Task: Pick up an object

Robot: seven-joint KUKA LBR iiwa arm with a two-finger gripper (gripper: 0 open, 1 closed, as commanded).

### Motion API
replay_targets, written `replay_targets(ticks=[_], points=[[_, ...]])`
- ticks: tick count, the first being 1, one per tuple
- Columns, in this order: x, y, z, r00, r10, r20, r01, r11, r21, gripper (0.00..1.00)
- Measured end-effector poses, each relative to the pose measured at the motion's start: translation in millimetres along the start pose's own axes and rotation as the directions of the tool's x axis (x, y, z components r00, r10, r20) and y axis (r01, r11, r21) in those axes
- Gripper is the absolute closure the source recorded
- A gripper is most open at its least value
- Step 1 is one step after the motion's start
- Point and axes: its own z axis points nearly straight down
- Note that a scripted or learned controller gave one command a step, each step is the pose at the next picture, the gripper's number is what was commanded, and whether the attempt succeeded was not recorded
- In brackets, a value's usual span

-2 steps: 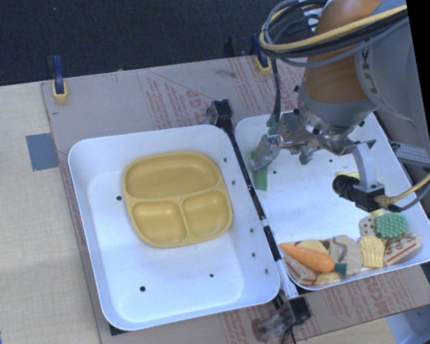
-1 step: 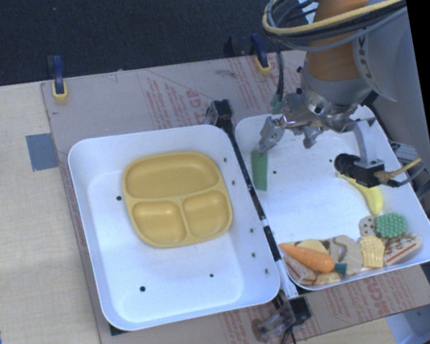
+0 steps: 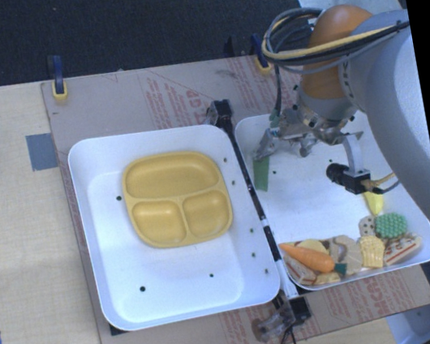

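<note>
Camera view: fingers (image 3: 302, 143) spread apart above the right bin (image 3: 310, 199), the arm (image 3: 383, 96) hiding its far corner.

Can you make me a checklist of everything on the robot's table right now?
Surface: brown bench bearing two white bins, left bin and right bin.
Job's things: toy food pile at the right bin's near edge, with a carrot.
Clutter: yellow divided plate in the left bin; green piece at the right bin's left wall.
Grippers: gripper over the right bin's far end.
Cables: yellow and black loops on the arm.
Surroundings: dark floor.
</note>
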Motion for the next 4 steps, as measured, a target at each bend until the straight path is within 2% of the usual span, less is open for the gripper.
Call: replay_targets(ticks=[1, 2, 3, 4], points=[[0.6, 3.9, -2.4, 1.000, -0.007, 0.002, 0.007, 1.000, 0.001, 0.00], [0.1, 4.0, -13.4, 1.000, -0.011, 0.003, 0.011, 1.000, 0.003, 1.00], [-10.2, -72.3, -12.0, 1.000, -0.002, 0.002, 0.002, 1.000, 0.001, 1.00], [73.4, -180.5, -106.2, 1.000, -0.011, -0.004, 0.011, 1.000, 0.006, 1.00]])
